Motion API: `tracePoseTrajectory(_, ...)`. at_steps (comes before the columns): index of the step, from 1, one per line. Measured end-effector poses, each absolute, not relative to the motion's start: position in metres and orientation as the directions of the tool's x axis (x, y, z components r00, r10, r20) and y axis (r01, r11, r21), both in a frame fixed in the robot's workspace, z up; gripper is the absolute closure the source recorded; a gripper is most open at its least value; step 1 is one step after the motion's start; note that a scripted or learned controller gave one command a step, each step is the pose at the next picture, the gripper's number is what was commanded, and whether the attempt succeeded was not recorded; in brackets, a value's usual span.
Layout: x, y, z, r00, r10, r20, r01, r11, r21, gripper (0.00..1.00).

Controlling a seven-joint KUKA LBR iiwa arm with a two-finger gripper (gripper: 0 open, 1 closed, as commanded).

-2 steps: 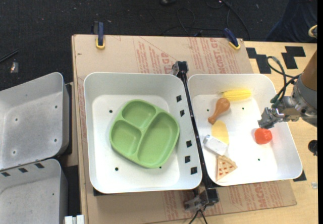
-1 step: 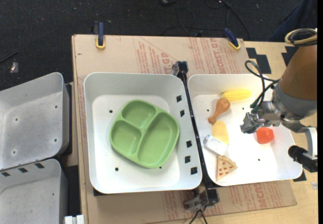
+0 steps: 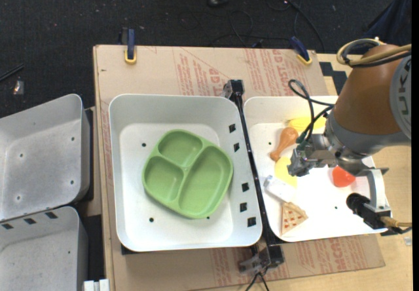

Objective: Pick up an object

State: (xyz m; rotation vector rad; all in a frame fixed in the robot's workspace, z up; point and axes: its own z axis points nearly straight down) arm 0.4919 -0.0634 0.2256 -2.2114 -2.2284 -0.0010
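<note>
- The arm (image 3: 376,96) is reaching in over the right bin (image 3: 262,109), its bulky grey and orange body leaning across the bin's far right part, probably so that the claw (image 3: 302,162) can come down on the cluster of toy food lying there.
- The claw is hanging low just beside the yellow piece (image 3: 284,168), a dark metal tangle of fittings and cables; I cannot tell how it is set, and nothing is showing in its grip.
- The likeliest thing to be picked is that yellow piece, flat and smooth like moulded plastic, lying at the claw's left edge and partly under it.
- A drumstick (image 3: 284,142), tan and glossy with a knobbed end, is lying just beyond the yellow piece, slanting toward the claw.
- A pizza slice (image 3: 292,217), a triangle with a speckled, crumbly-looking top, is resting in front of the claw, near the bin's front rim.
- A small white block (image 3: 277,187), plain and boxy, is lying between the yellow piece and the slice.
- A red piece (image 3: 343,177), rounded and shiny, is sitting to the claw's right, partly hidden by the arm.
- Left of the claw, across the black divider, the left bin (image 3: 127,113) is holding a green tray (image 3: 188,173), a matt plastic plate with three compartments, lying flat and slightly turned.
- Both bins are sitting on a cardboard-covered table (image 3: 190,63), presumably to keep the loose objects contained within the arm's reach.
</note>
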Motion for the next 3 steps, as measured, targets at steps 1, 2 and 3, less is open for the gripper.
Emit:
tracePoseTrajectory(1, 0.49, -0.013, 0.218, -0.008, 1.0, 0.002, 1.0, 0.008, -0.001, 1.0)
tracePoseTrajectory(2, 0.485, 0.04, 0.214, -0.008, 1.0, 0.002, 1.0, 0.008, -0.001, 1.0)
tracePoseTrajectory(3, 0.495, 0.088, 0.226, -0.007, 1.0, 0.001, 1.0, 0.007, 0.0, 1.0)
